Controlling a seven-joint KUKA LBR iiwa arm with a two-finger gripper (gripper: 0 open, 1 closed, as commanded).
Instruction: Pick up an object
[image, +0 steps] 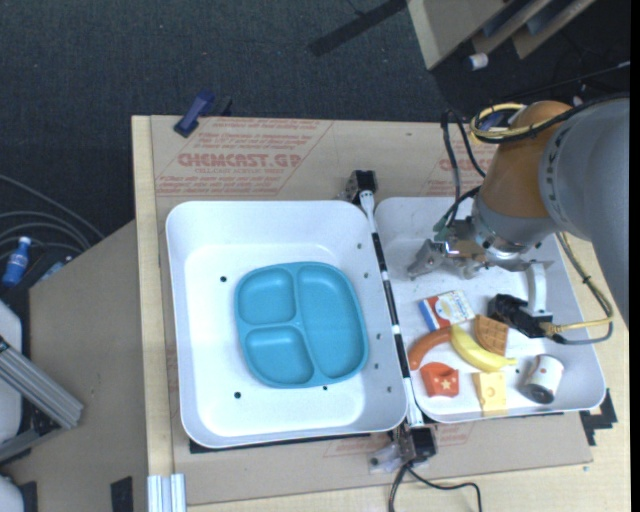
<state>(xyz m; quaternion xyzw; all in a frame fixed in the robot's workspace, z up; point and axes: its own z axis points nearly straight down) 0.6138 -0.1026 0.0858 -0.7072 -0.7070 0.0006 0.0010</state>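
Gripper (440, 256) over right white bin (590, 385), upper part; finger state can't tell. Yellow plastic banana (478, 349) lies below it, apart, beside red toy (439, 379). Blue sectioned tray (300, 322) in left bin (190, 330).

Arm (590, 160): fat grey cylindrical link w/ a broad orange band (515, 170) just above the wrist, smooth rounded housings. Yellow and black cables (492, 120) loop over the orange section (one thin yellow-black lead trails lower down too). Gripper (440, 255) end is metallic grey, small angular parts.
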